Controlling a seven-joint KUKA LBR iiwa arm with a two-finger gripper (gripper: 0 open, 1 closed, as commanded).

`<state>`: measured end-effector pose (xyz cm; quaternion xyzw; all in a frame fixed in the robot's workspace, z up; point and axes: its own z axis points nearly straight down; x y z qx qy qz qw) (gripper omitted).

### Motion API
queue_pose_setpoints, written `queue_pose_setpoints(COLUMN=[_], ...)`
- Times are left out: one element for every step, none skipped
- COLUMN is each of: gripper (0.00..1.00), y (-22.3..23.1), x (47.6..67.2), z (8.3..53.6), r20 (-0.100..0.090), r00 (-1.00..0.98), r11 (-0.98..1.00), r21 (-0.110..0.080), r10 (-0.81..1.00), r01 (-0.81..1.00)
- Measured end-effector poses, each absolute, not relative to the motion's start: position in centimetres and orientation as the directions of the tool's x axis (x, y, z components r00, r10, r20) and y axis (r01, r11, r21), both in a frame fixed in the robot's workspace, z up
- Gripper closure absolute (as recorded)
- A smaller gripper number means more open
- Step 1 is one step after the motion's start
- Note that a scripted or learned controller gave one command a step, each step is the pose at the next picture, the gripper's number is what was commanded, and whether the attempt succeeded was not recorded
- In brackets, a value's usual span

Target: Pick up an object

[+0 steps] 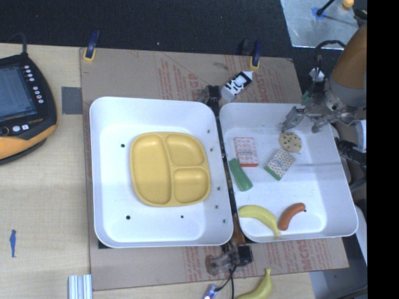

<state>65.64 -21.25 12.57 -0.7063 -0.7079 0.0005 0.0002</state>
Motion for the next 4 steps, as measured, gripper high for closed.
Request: queue_pose_setpoints(gripper=[0.0,0.0,0.0,0.0], y=[-18.1,-16.0,-16.6,-15.5], x=[63.0,60.0,55.6,59.1], z=[9.3,9.3,9.2,9.8], r20=[-0.002,-0.003,-0.001,-0.001], r00=[-0.006,-0.004,-0.006,-0.006], r11=[0.006,0.004,0.006,0.006], r21=[-0.002,-0.002,-0.005,-0.004], r10=[1.0,1.0,1.0,1.0], r01=[1.0,1.0,1.0,1.0])
